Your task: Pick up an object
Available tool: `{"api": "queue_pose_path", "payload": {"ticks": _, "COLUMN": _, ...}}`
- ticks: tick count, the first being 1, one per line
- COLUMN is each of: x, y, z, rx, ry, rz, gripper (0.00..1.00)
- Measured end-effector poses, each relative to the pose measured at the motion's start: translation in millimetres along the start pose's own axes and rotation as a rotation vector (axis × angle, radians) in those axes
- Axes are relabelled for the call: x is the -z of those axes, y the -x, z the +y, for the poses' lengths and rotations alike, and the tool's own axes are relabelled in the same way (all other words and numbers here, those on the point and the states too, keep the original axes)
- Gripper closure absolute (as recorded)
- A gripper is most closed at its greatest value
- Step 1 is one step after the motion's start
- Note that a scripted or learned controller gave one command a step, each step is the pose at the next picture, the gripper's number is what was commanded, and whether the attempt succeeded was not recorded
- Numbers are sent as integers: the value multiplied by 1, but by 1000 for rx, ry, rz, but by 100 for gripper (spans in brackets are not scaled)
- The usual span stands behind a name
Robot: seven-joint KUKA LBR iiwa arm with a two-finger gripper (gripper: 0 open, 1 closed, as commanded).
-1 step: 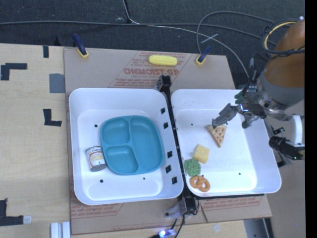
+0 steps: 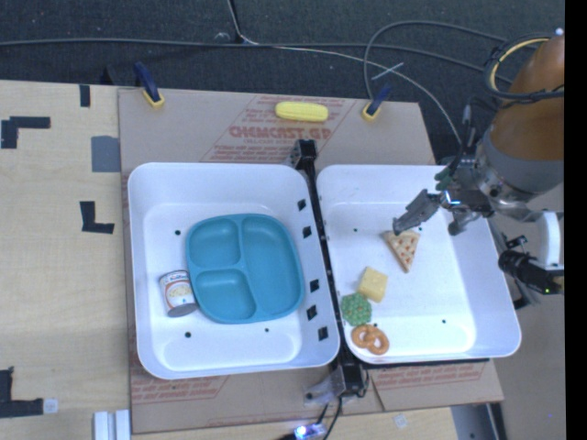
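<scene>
Pizza slice [image 2: 404, 248] in the right bin [image 2: 459, 337], near its middle, point turned toward the near side. Just below it a yellow cheese block [image 2: 373, 283], then a green broccoli piece [image 2: 356, 310] and a brown pretzel [image 2: 371, 339] close to the near left corner.

Hard to read: the gripper [image 2: 431, 211], dark against the white wall and partly blurred. One finger [image 2: 413, 214] reaching down-left, with the tip just above the pizza slice; contact or small gap, cannot tell. Another dark part near [image 2: 456, 223] to the right, so apparently spread open, with nothing between the fingers. Arm [image 2: 527, 126] cut off at the right edge, orange band at the top.

In the left bin [image 2: 147, 246] a blue divided plate [image 2: 245, 266] and a small can [image 2: 177, 292] lying against its left edge. Both bins on a cardboard sheet [image 2: 183, 122] over a wooden bench [image 2: 46, 273], with black tape marks. A yellow banana-like object [image 2: 301, 111] on the cardboard behind the bins. Dark carpet and cables beyond.
</scene>
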State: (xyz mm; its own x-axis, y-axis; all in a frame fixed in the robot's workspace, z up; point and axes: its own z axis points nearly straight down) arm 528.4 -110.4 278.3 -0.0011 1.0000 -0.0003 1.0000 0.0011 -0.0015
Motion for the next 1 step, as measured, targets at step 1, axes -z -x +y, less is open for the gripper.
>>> {"api": "queue_pose_path", "payload": {"ticks": 1, "x": -63, "y": 5, "z": -2, "rx": -1, "ry": -6, "rz": 1, "gripper": 0}}
